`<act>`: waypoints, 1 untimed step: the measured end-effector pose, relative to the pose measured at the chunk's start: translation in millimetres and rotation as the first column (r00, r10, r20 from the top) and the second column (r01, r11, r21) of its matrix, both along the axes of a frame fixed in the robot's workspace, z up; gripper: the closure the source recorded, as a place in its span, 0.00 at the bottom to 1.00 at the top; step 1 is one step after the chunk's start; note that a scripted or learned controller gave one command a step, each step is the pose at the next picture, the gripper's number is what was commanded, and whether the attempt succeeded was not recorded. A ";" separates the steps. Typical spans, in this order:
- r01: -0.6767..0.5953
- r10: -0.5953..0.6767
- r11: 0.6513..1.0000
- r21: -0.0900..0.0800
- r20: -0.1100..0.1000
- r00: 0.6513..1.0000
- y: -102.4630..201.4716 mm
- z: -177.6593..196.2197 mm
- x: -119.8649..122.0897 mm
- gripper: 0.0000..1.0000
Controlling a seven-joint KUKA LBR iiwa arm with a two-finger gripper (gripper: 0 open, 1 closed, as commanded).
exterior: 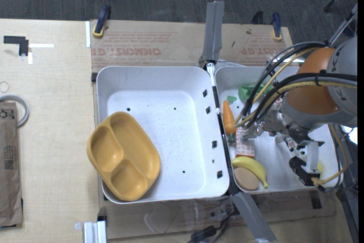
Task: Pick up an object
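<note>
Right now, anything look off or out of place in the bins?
One thing: the yellow divided plate in the left bin isn't flat. It sits tilted in the near-left corner, overhanging the bin's rim. In the right bin, the carrot, banana and small items lie bunched along its left wall; nothing looks spilled or damaged.

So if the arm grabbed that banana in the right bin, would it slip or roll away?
Probably tricky. The banana looks smooth and curved, so it might slide or pivot between fingers. It looks like a toy, so likely light and stiff. It lies touching a round tan thing and a small carton, which may get nudged.
</note>
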State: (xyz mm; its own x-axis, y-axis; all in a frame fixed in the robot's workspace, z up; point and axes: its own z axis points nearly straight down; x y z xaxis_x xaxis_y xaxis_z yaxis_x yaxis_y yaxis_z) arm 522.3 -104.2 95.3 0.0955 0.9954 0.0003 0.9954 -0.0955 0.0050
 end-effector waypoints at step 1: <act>-0.036 0.036 0.999 -0.001 -0.007 0.999 12.8 95.6 4.6 0.00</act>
State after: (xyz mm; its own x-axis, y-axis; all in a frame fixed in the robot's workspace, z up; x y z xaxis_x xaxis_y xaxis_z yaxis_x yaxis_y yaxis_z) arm 526.9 -91.4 190.9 0.0598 0.9982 -0.0017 0.9982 -0.0598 -0.0016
